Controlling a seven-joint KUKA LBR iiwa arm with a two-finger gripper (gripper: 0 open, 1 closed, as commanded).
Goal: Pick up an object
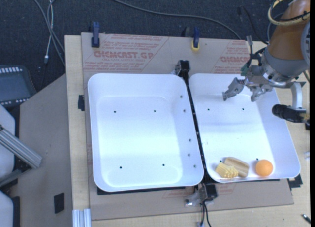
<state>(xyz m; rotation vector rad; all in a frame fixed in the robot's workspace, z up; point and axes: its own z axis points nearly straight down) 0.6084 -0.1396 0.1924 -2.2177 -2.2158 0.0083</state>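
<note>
Right smooth white plastic bin: round orange ball, knobbly yellow corn cob, tan bread roll, near edge. Metal claw released, grasping nothing. Brown cardboard-covered worktop.

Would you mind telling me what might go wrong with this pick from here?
The hand hangs over the right bin's far end, while the orange ball and the corn-like piece lie against the near rim. The ball may roll away. The corn piece touches the tan piece, risking a double grab.

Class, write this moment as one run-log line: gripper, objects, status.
gripper: open, above right bin's far end | corn, bread, orange: near edge | status: nothing picked
</note>
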